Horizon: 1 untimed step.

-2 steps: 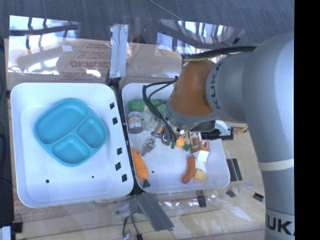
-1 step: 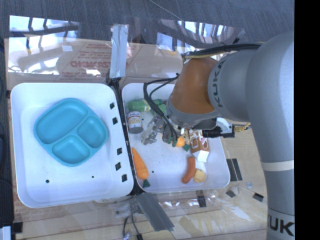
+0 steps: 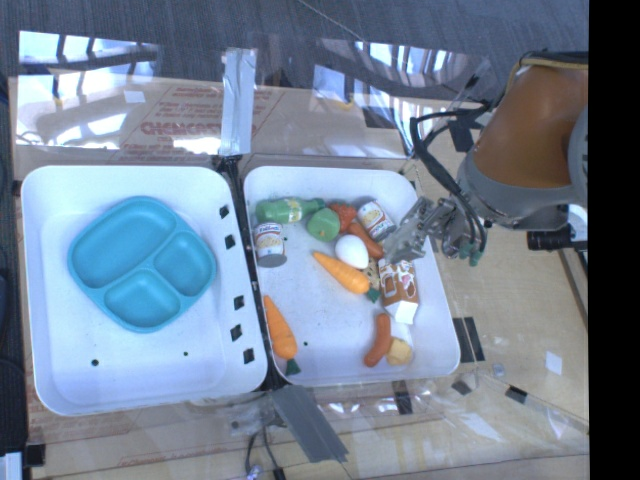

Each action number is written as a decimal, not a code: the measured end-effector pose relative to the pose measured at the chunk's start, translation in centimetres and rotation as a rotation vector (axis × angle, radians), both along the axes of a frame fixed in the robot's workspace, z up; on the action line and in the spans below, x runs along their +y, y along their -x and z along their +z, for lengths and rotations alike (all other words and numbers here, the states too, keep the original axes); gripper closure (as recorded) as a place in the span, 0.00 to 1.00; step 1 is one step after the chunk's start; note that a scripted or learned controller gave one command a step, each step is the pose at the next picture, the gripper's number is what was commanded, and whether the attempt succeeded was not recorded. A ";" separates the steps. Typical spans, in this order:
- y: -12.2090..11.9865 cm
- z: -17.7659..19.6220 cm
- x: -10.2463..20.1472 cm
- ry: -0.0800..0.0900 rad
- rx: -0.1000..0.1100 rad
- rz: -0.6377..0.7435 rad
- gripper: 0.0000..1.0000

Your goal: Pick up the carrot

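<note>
The grey arm with its orange band is reaching in from the right, and its two-finger gripper point(image 3: 404, 242) is hanging over the right side of the right-hand shallow white bin point(image 3: 330, 370); whether it is released or clenched I cannot tell, since the tip is merging with the clutter beneath it, and nothing is visibly lying between its tips.

Two orange tapered plastic carrots are lying in this bin; one, the carrot in the middle point(image 3: 341, 273), is resting slantwise on the bin floor, its thick end near the white plastic egg point(image 3: 351, 251) and its other end near the small printed carton point(image 3: 398, 282); the other, the carrot by the left wall point(image 3: 280, 333), is lying lengthwise against that wall with its green stub pointing toward the near edge, well apart from the rest.

Either is likely handling as a light, stiff, hollow toy with a smooth and rather slippery skin, so it is probably not crushing but may be squirting out of a pinch; the sounder hold seems to be across the thick half, jaws straddling the long axis; the one in the middle is offering open floor on both flanks, while the one at the wall is leaving little room for a finger on its left.
</note>
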<state>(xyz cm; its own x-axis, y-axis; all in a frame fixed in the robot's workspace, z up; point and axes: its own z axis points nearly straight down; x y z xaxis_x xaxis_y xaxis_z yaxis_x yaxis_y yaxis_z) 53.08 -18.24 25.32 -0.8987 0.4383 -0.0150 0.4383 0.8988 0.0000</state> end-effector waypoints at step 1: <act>0.1 -0.6 0.4 -0.005 0.011 0.005 0.00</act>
